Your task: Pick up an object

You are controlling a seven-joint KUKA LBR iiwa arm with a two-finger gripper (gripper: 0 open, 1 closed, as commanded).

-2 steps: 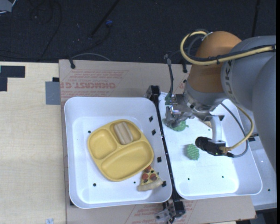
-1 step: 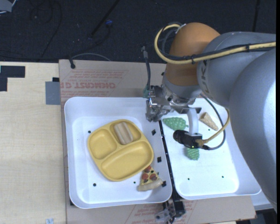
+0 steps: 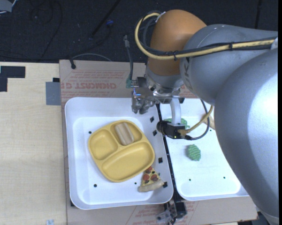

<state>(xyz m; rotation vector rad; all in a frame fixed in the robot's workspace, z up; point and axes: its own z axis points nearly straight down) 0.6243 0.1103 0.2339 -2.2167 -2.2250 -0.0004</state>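
The grey arm (image 3: 234, 93) fills the right of the view, its orange band above the wrist, and reaches down over the bench (image 3: 23, 139) toward the line where the two white bins meet. The left bin (image 3: 80, 172) holds a yellow divided plate (image 3: 121, 151) with a tan sausage-like piece (image 3: 124, 133) in its upper right compartment, and a pizza slice toy (image 3: 150, 180) lies just beside the plate's lower right edge. The right bin (image 3: 211, 179) holds a small green knobbly object (image 3: 194, 152). The gripper (image 3: 141, 106) hangs above the left bin's upper right corner, with nothing seen between its fingers; whether they are spread or closed I cannot tell. This looks like the approach step, no object chosen yet. Next it must centre over one piece, perhaps the sausage, and descend.
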